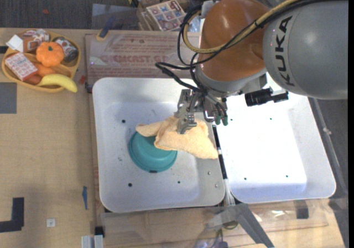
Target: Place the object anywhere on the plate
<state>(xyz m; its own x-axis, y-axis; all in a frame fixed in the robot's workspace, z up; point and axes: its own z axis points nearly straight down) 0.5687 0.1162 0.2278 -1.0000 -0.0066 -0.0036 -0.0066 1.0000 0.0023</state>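
A teal plate (148, 155) lies in the left white bin (110, 130), a little below its middle. A tan cloth (185, 140) is draped over the plate's upper right rim and spreads to the right toward the bin's wall. My gripper (188, 121) hangs straight over the cloth's top edge, its fingers down at the fabric. The cloth bunches up slightly under the fingertips. The grey arm with its orange band (232, 36) reaches in from the upper right.
The right white bin (276, 147) sits beside the left one. A yellow bowl of toy fruit (41, 64) stands on the bench at the far left. Cardboard and boxes (160, 9) lie behind the bins.
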